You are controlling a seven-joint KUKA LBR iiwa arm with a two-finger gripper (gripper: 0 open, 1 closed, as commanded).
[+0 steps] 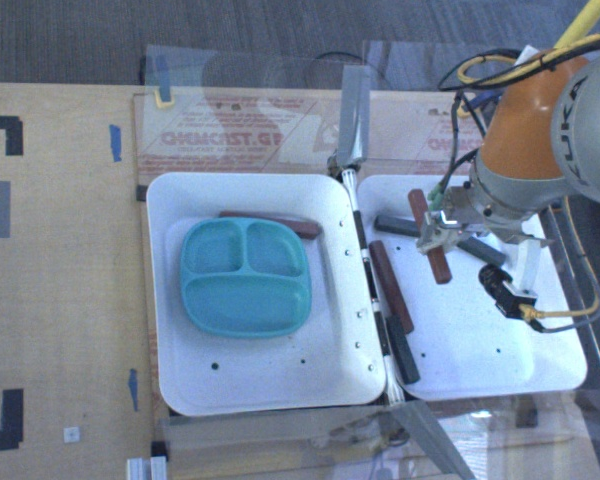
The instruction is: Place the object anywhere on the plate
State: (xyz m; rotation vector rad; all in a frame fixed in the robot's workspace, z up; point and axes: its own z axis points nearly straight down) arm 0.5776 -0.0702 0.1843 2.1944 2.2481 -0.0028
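Looking down on the desk (60, 298), with both white bins in frame. The arm (570, 158) comes in from the right, and its orange band (525, 118) sits over the top edge of the right bin (500, 368).

The end effector (440, 226) is over the upper-left part of the right bin. From this angle I can't tell whether it's open or closed, so I won't call a grasp.

The brown stick (439, 265) is in the right bin, right at the end effector. It lies at a slight diagonal, with one end poking out above the end effector and the other below it. The middle is hidden by the wrist hardware. I can't say whether it's lifted or lying on the bin floor. It's well apart from the plate and a bin wall stands between them.

The teal plate (245, 278) has three compartments and lies flat in the left bin (250, 388), toward the upper left. Nothing is on it.

Other clutter:
- A reddish bar (300, 228) is in the left bin, just beside the plate's top edge and partly hidden behind it.
- A grey bar (393, 225) is in the right bin, just left of the end effector.
- A long brown bar (390, 288) runs down the right bin's left wall.
- A dark bar (404, 353) follows on below it along the same wall.
- A dark slat (483, 251) lies to the right of the end effector.
- A black fitting (502, 290) with a yellow cable (560, 315) hangs off the arm over the bin.
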